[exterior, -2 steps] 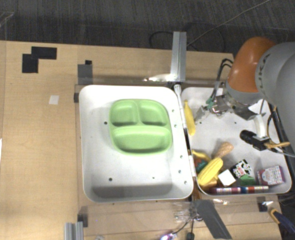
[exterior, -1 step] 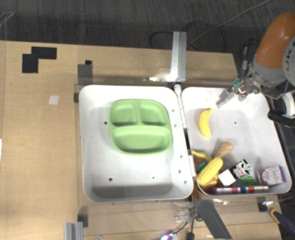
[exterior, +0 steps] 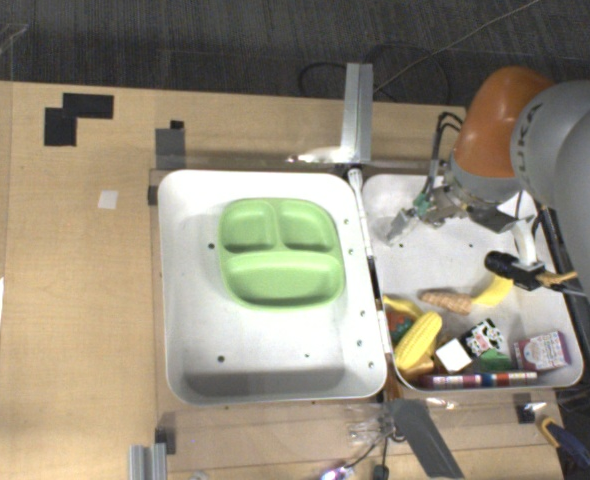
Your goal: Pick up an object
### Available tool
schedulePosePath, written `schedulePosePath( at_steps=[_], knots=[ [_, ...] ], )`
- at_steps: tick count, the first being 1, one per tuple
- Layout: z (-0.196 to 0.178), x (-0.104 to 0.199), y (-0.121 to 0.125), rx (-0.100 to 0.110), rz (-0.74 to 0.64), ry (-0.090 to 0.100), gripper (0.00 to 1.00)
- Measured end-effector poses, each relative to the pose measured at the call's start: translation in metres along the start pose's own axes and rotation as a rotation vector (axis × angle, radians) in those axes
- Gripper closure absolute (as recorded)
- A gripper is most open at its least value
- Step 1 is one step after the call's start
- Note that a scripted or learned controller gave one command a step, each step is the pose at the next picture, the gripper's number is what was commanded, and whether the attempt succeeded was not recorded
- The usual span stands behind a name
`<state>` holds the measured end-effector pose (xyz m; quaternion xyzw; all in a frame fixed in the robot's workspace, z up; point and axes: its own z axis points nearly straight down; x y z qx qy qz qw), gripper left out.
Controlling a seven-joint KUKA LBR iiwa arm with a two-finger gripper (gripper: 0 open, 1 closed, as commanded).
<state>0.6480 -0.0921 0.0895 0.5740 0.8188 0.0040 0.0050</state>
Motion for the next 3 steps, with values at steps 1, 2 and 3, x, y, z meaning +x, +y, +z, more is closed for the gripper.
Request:
schedulePosePath(
  at_steps=[1, 2, 3],
  knots=[
    [0.003, -0.088, -0.008, 0.015, -0.051, 0.023, 0.00],
    [-0.004, -0.059, -0.118, 0.005, -0.063, 0.000, 0.00],
    [-0.172, -0.094, -0.074, 0.003, -0.145, -0.002, 0.00]
  ],
)
